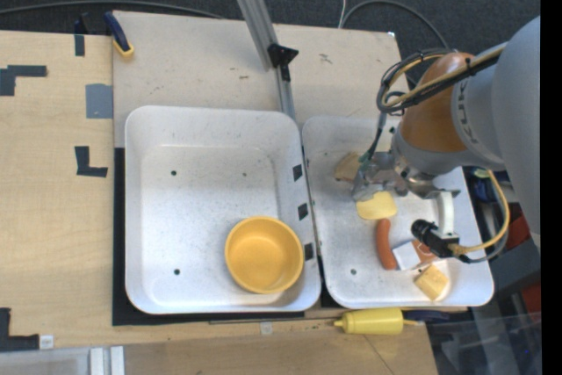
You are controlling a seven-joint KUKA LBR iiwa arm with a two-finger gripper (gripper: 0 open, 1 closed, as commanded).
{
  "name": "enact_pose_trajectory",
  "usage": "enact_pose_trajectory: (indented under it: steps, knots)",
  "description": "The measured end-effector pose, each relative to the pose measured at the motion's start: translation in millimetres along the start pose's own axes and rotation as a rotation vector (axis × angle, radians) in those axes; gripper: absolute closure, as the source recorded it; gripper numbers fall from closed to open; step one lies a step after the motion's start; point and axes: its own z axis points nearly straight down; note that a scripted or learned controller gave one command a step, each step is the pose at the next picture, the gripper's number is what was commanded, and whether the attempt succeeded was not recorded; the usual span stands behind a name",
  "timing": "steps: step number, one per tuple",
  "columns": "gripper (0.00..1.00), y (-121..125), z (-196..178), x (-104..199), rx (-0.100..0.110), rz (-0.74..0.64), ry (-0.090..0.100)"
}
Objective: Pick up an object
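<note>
Looking down at a slant on the desk (53, 215), camera view: two shallow white bins sit side by side. Left bin (158, 136) holds a yellow bowl (263, 254), upright, near its front right corner.

Right bin (338, 272) holds several small things. A pale yellow lump (378, 207) lies near the bin's middle. An orange-red sausage-shaped piece (385, 244) lies just in front of it, running front to back. A tan wedge (432, 282) sits by the front right corner, with a small white piece (405, 256) between it and the sausage shape. A tan lump (349, 166) lies toward the bin's left wall, partly hidden by the arm.

Arm (492, 101) reaches in from the right, orange band (435, 114) above the wrist, cables looping over it. Hand (376, 185) sits low over the right bin, just behind the pale yellow lump and beside the tan lump. Hand state: cannot tell; nothing is visibly pinched.

A yellow bottle (376, 321) lies on its side at the desk's front edge, outside the bins. A grey pole (250, 0) slants across the back.
</note>
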Motion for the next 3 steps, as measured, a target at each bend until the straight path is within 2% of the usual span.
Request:
enact_pose_trajectory:
  steps: [1,3]
  knots:
    - [1.00,-4,-60,-5,0.012,0.003,0.004]
    - [1.00,-3,-143,-11,0.012,0.002,0.004]
